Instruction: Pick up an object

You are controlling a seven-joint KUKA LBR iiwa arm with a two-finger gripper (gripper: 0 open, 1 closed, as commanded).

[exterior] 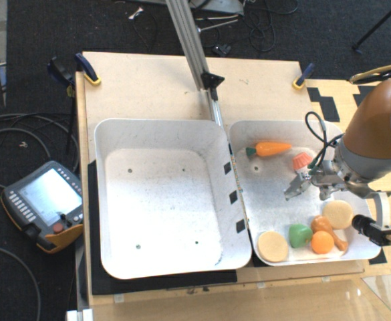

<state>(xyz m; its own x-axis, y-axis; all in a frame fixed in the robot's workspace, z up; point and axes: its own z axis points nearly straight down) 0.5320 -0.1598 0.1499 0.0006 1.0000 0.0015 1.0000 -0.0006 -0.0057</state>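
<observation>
Fingers (pixel 297 187), spread with nothing between them, hang over my right bin (pixel 265 209), between the carrot (pixel 273 149) and green toy (pixel 300 233).

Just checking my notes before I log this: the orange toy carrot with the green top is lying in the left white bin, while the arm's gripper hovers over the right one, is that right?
Not quite. The orange toy carrot with the green top lies in the right white bin, near its far edge, not the left white bin. The camera view shows this. The gripper is indeed over the right bin.
</observation>
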